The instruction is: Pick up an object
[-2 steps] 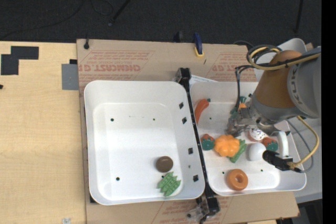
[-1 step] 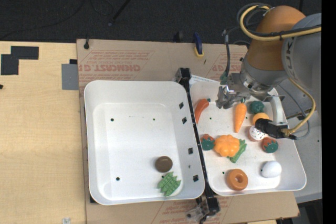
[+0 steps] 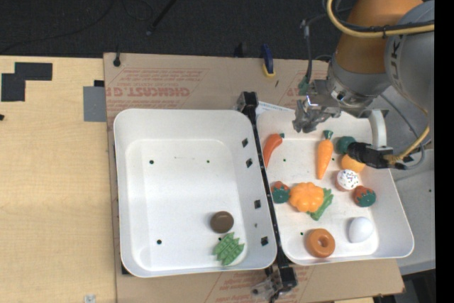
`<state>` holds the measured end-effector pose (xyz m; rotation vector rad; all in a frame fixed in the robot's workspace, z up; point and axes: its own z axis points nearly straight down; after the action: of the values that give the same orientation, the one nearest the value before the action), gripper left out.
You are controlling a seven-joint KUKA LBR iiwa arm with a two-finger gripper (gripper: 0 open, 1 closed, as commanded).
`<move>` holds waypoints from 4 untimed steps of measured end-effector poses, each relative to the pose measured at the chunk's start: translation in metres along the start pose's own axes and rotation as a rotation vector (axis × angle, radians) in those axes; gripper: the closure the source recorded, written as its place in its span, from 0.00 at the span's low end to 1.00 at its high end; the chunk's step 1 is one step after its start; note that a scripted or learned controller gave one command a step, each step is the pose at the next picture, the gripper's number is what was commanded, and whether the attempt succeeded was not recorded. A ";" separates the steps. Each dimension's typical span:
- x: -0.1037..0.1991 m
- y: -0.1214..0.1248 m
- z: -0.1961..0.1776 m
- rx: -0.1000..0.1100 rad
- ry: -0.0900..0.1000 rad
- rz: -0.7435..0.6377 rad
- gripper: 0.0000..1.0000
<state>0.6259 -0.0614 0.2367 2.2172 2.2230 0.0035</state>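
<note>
My gripper (image 3: 306,121) hangs over the far left part of the right bin (image 3: 397,238), above and to the right of a red chili pepper (image 3: 272,147). A carrot (image 3: 323,157) lies just below and right of the gripper. Further forward in this bin sit an orange pumpkin with green leaves (image 3: 307,196), a small red tomato (image 3: 280,192), an orange donut (image 3: 320,243) and a white egg (image 3: 360,229). Nothing is seen hanging from the gripper.
Along the right bin's right side lie a green piece (image 3: 345,145), a white speckled ball (image 3: 347,179) and a red-and-green fruit (image 3: 365,196). The left bin (image 3: 142,152) holds a brown ball (image 3: 222,221) and a green leafy toy (image 3: 229,250) near its front right corner.
</note>
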 end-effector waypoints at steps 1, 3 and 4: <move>0.058 0.019 -0.116 -0.009 0.001 -0.004 1.00; 0.077 0.019 -0.180 0.003 -0.001 0.001 1.00; 0.080 0.019 -0.309 -0.009 -0.001 -0.001 1.00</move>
<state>0.6436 0.0189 0.5462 2.2114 2.2194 0.0127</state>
